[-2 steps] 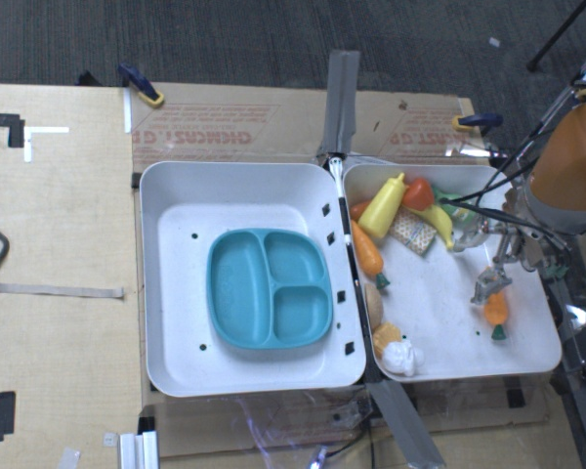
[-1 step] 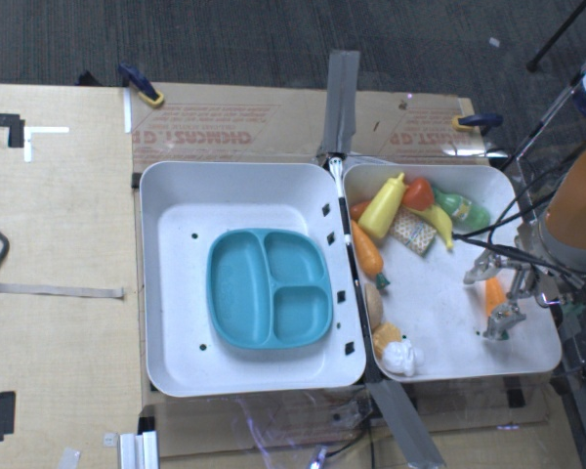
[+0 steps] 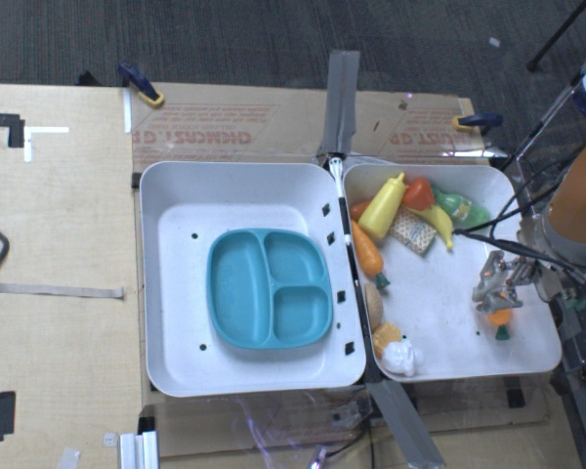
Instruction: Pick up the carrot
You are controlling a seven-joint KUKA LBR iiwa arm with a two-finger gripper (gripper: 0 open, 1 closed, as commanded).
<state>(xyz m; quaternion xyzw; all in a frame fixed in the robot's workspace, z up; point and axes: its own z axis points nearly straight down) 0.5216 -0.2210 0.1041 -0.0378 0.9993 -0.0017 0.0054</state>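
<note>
Over the right bin, the gripper clasps a small carrot.

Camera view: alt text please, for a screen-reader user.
The claw sits low in the right bin over a small orange piece; a carrot lies along that bin's left wall. The left bin holds a teal divided plate.

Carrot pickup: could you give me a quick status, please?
Tool low in right bin, over small orange piece. Carrot at left wall, untouched. Yellow bottle beside it.
</note>
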